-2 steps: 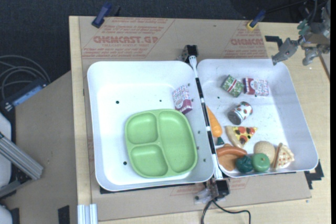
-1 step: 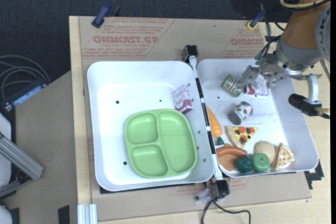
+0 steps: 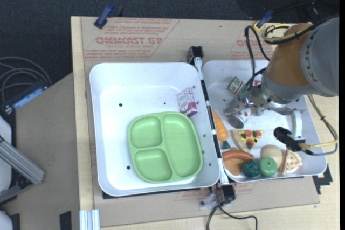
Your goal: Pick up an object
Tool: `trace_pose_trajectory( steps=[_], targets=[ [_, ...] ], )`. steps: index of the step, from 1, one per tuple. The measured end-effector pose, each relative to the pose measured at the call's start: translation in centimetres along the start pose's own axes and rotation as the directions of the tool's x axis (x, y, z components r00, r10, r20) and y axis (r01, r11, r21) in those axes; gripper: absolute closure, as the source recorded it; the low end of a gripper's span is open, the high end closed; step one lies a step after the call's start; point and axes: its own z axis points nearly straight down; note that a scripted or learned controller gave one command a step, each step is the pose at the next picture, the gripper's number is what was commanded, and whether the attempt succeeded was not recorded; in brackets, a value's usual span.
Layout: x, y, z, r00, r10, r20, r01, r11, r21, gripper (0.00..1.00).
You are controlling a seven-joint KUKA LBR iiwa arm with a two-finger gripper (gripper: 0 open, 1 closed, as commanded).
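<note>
Camera view: the end effector (image 3: 237,109) is low over the middle of the right bin (image 3: 220,79), at the end of the grey arm (image 3: 302,64), which enters from the right edge of the frame. Whether it is spread or closed cannot be told from this angle, and nothing is seen held in it.

The carrot (image 3: 219,125) lies flat in the right bin against its left wall. Its long axis runs nearly top to bottom in the frame, leaning slightly to the right at the lower end. The narrow orange end points to the top of the frame, and the green leaf end points to the bottom. It lies just below and to the left of the end effector, near it but apart.

The carrot is a smooth, tapered toy. A wedge-shaped pizza slice (image 3: 249,138) with red spots lies just right of it, below the end effector. A small green packet (image 3: 234,84) lies above the end effector.

The left bin (image 3: 108,116) holds a glossy green divided plate (image 3: 161,145) with rounded corners and a small red-and-white carton (image 3: 187,100). Both bins are shallow, white and smooth. The tabletop (image 3: 135,40) is pale board with red print.
</note>
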Motion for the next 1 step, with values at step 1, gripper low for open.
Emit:
trace_pose_trajectory(
  steps=[1],
  targets=[
    [1.92,-1.83,-0.11,1.0,0.001,0.001,-0.001,1.0,-0.002,0.0]
  ],
)
